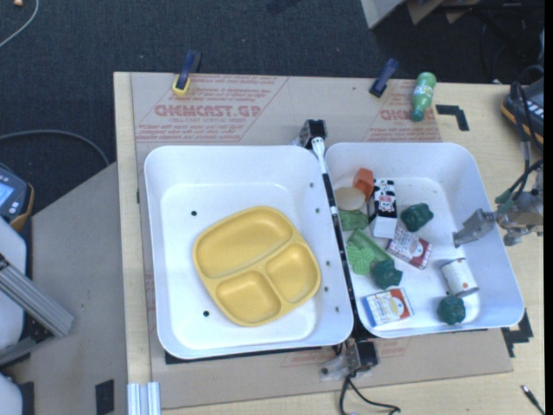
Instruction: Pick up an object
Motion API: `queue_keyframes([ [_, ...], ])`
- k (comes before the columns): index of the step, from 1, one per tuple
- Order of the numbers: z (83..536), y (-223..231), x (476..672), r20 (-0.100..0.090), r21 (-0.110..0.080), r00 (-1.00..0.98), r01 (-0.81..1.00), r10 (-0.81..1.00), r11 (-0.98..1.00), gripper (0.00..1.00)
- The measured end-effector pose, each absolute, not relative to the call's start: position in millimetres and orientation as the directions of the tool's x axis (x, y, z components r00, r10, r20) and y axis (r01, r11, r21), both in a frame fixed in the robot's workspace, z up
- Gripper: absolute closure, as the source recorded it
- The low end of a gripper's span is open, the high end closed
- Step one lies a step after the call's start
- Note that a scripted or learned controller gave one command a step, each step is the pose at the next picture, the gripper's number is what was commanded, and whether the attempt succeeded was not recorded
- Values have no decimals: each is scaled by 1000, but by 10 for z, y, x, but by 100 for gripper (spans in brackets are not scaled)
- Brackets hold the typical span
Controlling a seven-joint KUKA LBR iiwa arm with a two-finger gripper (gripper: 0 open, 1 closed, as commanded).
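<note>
Over the right bin's (484,180) far right edge hangs the pincer (473,228); whether it is apart or together, I cannot tell.
Just left of it lie a dark green lump (416,215) and a red-and-white packet (408,250); a white cylinder (457,275) sits below. Well to its left, the left bin (173,180) holds a yellow divided tray (256,264).

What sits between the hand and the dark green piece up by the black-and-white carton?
In the camera view, just bare white bin floor lies between the hand and that dark green piece; the red-and-white packet lies below that line.
</note>
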State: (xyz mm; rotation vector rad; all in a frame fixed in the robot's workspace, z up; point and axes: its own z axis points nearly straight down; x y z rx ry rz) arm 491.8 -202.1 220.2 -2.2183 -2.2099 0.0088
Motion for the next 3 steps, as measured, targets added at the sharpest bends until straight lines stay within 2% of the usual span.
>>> queue_keyframes([
  [1, 2260, -2019, 4946, 0, 1, 0, 1000, 1000, 0, 0],
  [2, 1637, -1997, 4881, 4, -8, 0, 1000, 1000, 0, 0],
  [3, 1203, -1995, 4902, 3, -6, 0, 1000, 1000, 0, 0],
])
